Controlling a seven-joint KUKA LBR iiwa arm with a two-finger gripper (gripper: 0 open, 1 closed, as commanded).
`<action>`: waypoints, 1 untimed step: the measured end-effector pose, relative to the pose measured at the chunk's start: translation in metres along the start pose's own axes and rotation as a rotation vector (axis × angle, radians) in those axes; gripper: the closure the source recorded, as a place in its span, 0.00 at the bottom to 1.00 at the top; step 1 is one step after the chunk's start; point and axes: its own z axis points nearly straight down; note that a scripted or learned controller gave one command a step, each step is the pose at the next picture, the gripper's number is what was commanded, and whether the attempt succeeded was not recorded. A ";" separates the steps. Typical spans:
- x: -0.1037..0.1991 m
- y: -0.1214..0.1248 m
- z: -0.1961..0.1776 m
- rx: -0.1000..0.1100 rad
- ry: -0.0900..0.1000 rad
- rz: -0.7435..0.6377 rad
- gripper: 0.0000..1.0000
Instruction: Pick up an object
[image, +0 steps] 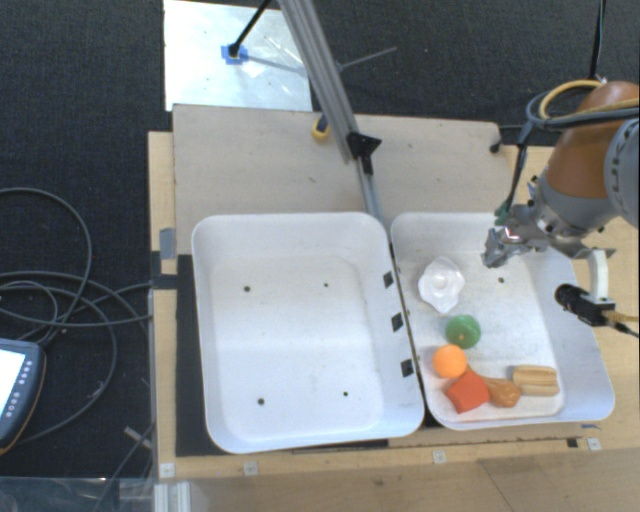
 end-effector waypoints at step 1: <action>0.008 0.007 -0.050 0.000 0.001 -0.004 1.00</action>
